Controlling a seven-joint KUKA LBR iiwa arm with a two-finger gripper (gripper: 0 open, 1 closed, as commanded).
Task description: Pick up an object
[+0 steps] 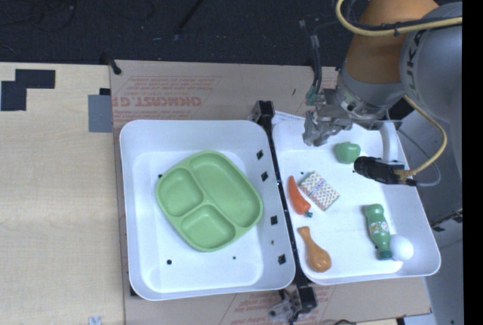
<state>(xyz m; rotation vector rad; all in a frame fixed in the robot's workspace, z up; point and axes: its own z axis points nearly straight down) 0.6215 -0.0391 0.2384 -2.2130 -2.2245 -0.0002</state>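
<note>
1. While the arm reaches in over the right bin (423, 259), its gripper (317, 133) hangs above that bin's far-left corner; whether it is open or closed I cannot tell.
2. Just beside the gripper, toward the bin's middle, lies a small green object (347, 151).
3. A patterned box (318, 190) sits in the bin's middle, with an orange carrot (297, 196) touching it.
4. A green bottle (377, 228) lies near the bin's right wall.
5. A green divided plate (208, 200) sits in the left bin (143, 256).

A robotics lab: a grey arm (434, 59) over two white bins (136, 165) on a cardboard-covered bench (60, 188).
</note>
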